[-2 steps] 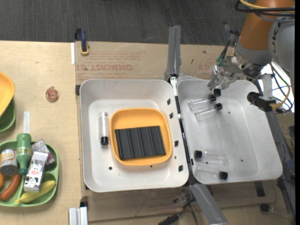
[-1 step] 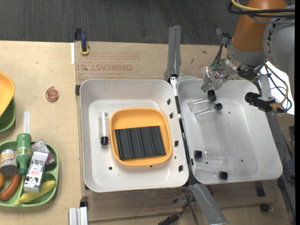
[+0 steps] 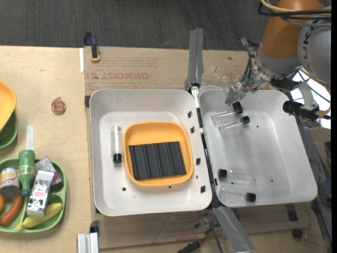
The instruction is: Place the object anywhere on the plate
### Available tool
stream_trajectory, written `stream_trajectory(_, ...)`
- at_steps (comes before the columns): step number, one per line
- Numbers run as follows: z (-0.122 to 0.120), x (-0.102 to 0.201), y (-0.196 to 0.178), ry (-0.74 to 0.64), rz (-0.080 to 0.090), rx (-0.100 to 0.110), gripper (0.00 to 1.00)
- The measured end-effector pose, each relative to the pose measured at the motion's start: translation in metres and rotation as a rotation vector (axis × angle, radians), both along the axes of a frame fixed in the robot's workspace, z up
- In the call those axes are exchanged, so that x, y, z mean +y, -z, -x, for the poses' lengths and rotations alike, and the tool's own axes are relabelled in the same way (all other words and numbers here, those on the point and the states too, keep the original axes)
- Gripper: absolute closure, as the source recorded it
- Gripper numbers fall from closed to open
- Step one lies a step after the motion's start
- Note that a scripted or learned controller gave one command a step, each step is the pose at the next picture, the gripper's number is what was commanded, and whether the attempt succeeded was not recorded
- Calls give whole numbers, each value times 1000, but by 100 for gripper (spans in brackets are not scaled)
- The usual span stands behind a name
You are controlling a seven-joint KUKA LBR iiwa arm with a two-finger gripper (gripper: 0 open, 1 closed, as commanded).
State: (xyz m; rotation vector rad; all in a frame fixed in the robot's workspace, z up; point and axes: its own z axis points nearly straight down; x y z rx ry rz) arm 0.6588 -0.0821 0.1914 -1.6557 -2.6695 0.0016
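The claw hangs over the right bin's far corner; its grip state I cannot tell. A clear tube lies just below it, long axis pointing toward the orange plate leftward.

You can read one clear print: "CHEMCAST" in faded red letters, upside down from this camera, on the brown cardboard sheet lying along the bench's far edge behind the left bin. On the arm at the upper right, you can make out "KU". The labels on the small packets in the green tray at the bench's near left corner are too small for you to read.

Green tray of toy food, pink disc on bench
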Motion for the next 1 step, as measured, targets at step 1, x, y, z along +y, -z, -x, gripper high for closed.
stream_trajectory(1,0,-23,14,-195,0,-1,100)
